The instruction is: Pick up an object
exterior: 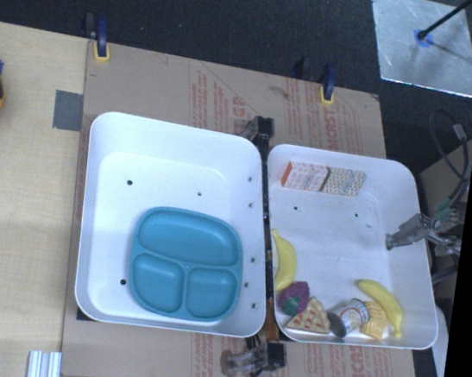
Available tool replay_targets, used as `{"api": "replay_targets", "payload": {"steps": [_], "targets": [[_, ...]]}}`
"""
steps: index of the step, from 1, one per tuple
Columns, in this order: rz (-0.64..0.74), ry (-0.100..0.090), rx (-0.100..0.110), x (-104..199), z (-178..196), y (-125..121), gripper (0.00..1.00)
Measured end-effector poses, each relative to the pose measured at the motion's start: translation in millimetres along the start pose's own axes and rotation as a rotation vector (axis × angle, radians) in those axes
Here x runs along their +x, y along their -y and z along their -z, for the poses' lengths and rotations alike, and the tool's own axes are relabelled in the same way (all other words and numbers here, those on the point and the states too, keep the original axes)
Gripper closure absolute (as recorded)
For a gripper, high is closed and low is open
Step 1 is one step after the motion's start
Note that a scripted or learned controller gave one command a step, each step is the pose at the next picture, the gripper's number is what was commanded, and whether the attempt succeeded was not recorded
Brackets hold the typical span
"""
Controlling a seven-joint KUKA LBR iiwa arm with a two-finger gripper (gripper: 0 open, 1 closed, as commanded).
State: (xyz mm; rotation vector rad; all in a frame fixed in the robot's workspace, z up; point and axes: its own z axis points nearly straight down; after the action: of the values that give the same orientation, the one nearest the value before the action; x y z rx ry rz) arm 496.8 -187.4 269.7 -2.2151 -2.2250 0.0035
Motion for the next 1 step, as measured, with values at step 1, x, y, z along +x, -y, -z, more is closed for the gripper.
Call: {"api": "replay_targets", "payload": {"steps": [1], "targets": [[0.001,0.000,0.001,34.3,-178.5,3.6,0.00]]}}
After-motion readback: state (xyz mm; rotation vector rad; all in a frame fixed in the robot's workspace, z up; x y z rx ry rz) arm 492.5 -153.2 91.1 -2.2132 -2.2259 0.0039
